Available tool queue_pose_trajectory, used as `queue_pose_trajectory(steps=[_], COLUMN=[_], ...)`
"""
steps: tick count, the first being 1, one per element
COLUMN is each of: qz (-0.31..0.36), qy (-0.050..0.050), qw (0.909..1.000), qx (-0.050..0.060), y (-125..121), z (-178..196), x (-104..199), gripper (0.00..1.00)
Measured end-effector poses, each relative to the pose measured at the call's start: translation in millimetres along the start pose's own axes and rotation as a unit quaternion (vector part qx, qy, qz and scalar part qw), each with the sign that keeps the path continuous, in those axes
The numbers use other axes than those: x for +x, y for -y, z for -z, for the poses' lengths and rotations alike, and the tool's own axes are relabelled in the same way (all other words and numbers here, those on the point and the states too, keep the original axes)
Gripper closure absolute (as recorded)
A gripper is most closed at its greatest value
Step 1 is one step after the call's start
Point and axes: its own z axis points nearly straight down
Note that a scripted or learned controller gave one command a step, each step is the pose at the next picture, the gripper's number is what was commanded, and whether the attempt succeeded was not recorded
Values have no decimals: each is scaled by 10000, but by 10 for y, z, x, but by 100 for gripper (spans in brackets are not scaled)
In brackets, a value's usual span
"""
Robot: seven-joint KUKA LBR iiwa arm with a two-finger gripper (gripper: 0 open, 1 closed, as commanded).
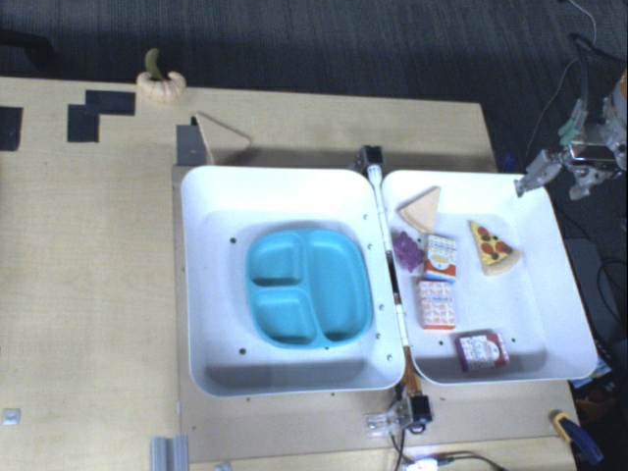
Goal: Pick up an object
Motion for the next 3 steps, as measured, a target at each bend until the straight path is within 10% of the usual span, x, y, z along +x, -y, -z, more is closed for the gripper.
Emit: queue_pose_trajectory(steps=[1, 2, 3], qz=[-13, -14, -10], qy=[-10, -4, 4], qw=[10000, 10000, 10000], qx=[21, -10, -41], y=[698, 1076, 1053], z=[-1614, -1869, -1752], x=[-84, 290, 288], gripper=[0, 0, 100])
